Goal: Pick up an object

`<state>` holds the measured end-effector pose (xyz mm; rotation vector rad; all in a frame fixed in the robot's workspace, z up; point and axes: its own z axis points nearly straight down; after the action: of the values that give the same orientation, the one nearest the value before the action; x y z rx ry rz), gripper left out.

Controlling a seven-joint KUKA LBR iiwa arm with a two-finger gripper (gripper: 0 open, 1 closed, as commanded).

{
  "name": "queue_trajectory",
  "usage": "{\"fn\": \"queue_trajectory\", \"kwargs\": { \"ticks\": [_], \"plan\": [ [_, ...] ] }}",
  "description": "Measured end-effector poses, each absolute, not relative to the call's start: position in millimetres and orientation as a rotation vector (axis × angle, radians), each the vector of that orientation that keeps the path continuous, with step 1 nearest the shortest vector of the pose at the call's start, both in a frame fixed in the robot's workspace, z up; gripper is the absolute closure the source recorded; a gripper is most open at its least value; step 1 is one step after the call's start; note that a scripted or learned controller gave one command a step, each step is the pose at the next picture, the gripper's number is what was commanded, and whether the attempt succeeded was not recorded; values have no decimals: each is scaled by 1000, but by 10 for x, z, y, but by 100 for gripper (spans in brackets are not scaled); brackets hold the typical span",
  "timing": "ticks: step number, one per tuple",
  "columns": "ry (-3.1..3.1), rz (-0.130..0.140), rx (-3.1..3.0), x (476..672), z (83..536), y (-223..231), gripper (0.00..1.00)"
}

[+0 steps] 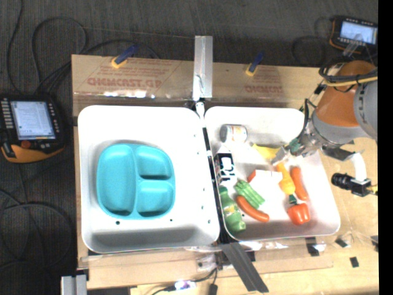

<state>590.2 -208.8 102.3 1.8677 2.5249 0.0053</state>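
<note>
The grey arm (344,112), its orange band uppermost, reached in from the right and angled down and leftward over the right-hand white bin (319,223) on the table (153,78). Its gripper (284,155) hung low above the middle of the bin's clutter; whether the gripper was apart or together could not be told from the overhead camera, and nothing could be seen held in it.

The nearest candidates lay just left of and just nearer than the gripper. A yellow banana-like piece (265,149) lay immediately to its left, long axis running left to right. Just on the near side sat a small yellow-and-orange piece (286,181) with an orange carrot (297,183) beside it, the carrot's long axis running far to near. A red-orange pepper (299,213) sat nearer still, toward the bin's near right corner.

Further left were a white block (265,181), a green ridged vegetable (250,192) and a red chilli-like piece (252,211), both lying on a diagonal. A small can (234,132) lay on its side at the far left of the bin, and a black-and-white packet (225,168) rested along the wall between the bins.

The left bin (92,226) held a turquoise divided plate (135,180), well apart from the gripper. The pick looked not yet made; a short drop would probably meet the yellow pieces first.
</note>
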Motion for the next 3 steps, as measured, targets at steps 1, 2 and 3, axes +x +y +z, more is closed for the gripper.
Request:
{"fn": "queue_trajectory", "kwargs": {
  "ticks": [1, 2, 3],
  "plan": [
    [2427, 5, 2000, 5128, 943, -2203, 100],
    [2596, 0, 1769, 5528, 2301, -1461, 100],
    [2636, -2, 1710, 6413, 2275, -1032, 100]
  ]
}}
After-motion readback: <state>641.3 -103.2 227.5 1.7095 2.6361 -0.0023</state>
